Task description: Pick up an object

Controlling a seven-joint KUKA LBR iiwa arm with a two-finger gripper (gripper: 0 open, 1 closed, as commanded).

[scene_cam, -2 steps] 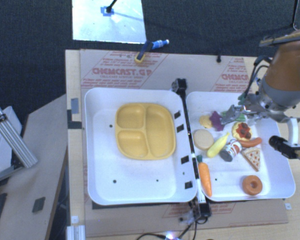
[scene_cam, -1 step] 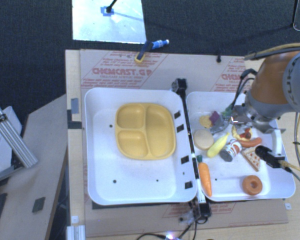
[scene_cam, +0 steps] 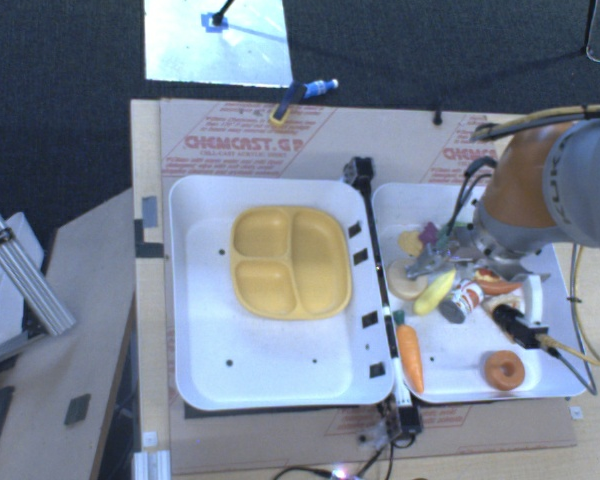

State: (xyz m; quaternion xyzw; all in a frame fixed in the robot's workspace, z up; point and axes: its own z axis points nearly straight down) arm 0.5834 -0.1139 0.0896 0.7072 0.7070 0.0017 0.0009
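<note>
Grey metal two-finger gripper (scene_cam: 427,265) sits low in the right shallow white bin (scene_cam: 460,383), finger state I cannot tell, tips just beside a curved yellow plastic banana (scene_cam: 435,292), orange plastic carrot (scene_cam: 410,356) nearby, yellow divided plate (scene_cam: 289,261) in the left white bin (scene_cam: 210,368).

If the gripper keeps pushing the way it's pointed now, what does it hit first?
Most likely the banana. The gripper points down and toward the divider, its tip right above the banana in the right bin. Depth is hard to judge from this one angle.
</note>
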